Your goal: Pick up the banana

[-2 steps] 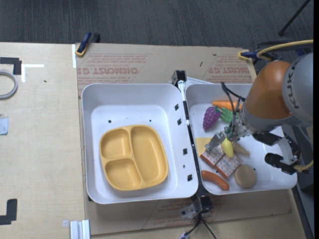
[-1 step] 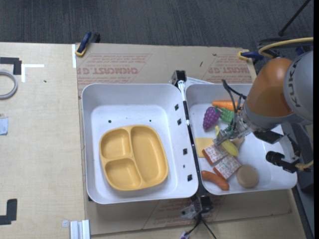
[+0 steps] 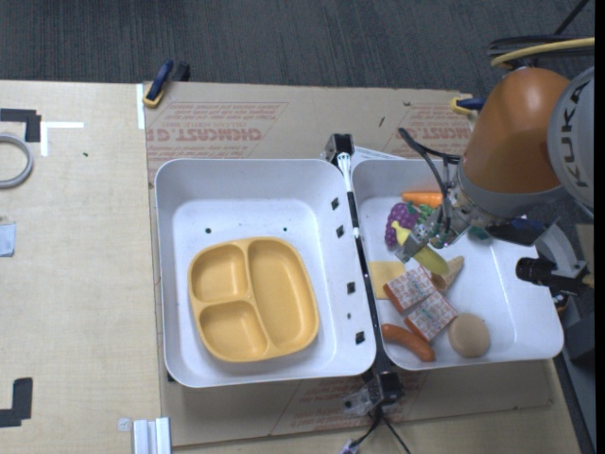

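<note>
The gripper (image 3: pixel 427 239) sits low in the right bin (image 3: pixel 529 339), over the banana (image 3: pixel 433 258) lying among toy food beside the grapes (image 3: pixel 402 220), likely positioned for a grasp; its opening cannot be told.

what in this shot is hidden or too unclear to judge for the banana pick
- Gripper: in the camera view the grey and orange arm covers its top, so the finger state is unreadable.
- Yellow banana: partly under the gripper; contact or grasp cannot be told.
- Purple grape bunch and orange carrot: partly covered by the arm's cables.
- Right white bin: its far right corner lies under the arm.
</note>
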`<state>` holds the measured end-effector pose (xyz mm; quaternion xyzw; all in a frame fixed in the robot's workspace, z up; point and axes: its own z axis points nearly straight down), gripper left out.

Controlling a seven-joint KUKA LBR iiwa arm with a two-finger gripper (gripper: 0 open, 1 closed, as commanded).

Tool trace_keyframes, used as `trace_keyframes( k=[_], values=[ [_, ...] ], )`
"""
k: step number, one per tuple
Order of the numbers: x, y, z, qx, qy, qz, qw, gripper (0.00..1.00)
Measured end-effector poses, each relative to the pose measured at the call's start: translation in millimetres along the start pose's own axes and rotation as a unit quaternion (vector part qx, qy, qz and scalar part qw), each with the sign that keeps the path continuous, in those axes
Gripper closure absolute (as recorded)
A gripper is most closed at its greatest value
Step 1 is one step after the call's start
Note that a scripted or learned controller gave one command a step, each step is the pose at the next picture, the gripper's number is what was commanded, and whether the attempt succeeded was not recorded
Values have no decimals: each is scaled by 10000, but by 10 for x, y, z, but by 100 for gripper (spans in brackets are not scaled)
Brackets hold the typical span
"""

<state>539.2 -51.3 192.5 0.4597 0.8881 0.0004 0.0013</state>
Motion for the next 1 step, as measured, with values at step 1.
trace_keyframes(
  k=[1],
  values=[
    [-221, 949, -257, 2, 0, -744, 9972, 100]
  ],
)
